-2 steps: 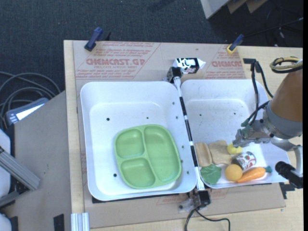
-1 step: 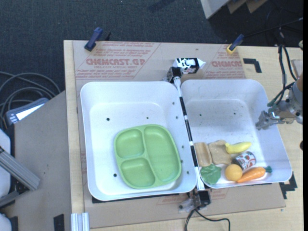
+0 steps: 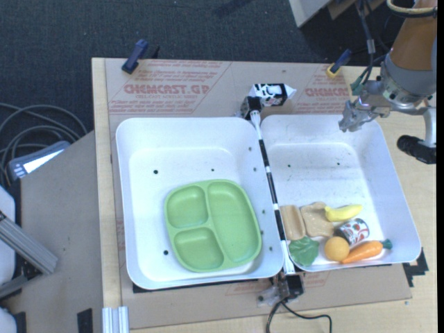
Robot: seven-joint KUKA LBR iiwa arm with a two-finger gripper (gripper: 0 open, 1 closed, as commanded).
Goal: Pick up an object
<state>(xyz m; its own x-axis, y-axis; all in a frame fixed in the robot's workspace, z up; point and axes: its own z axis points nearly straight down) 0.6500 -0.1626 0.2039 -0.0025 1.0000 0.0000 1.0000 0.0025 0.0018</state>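
The hand (image 3: pixel 354 115) hangs over the far right corner of the right bin (image 3: pixel 326 144), at the end of the grey arm that comes in from the right. Whether it is open or closed cannot be told from this slanted view; nothing shows gripped in it. Everything it could pick up lies the other way, heaped at the near end of the same bin, well apart from the hand across a stretch of bare white floor. So the coming move looks like a travel toward the near rim and slightly leftward, then a descent. The heap is tight: a yellow banana (image 3: pixel 343 212) lies with its long axis roughly across the bin, just beside a small red-and-white can (image 3: pixel 354 230); an orange carrot (image 3: pixel 363 251) with a green tip lies below them, also running across, tilted a little up to the right. An orange ball (image 3: pixel 336 248) touches the carrot's left end, a green leaf-like piece (image 3: pixel 303 250) sits at the left, and tan bread slices (image 3: pixel 305 220) lie behind it. The carrot and banana seem the easiest targets, gripped across their narrow width. The left bin (image 3: pixel 139 158) carries a green divided plate (image 3: pixel 211 224), far from the hand.
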